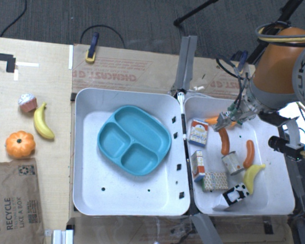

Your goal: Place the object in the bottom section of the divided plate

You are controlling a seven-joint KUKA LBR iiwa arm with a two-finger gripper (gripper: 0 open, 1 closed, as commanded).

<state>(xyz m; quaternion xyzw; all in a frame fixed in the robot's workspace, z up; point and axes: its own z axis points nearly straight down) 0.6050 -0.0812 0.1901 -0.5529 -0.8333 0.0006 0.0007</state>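
A blue divided plate (134,139) lies in the left white bin (84,182), with one large section and two smaller ones. My gripper (226,120) hangs low over the back of the right bin (272,204), far right of the plate. Just left of it lies a small orange carrot-like piece (211,120), and a red sausage (224,142) lies just below it. Whether either piece touches the gripper is unclear at this size.
The right bin also holds a small milk carton (198,132), a second sausage (249,153), a yellow banana (252,175), a grey can (232,163), and boxes (198,165). A banana (43,122), a pumpkin (20,144) and a cupcake (27,103) lie on the bench at left.
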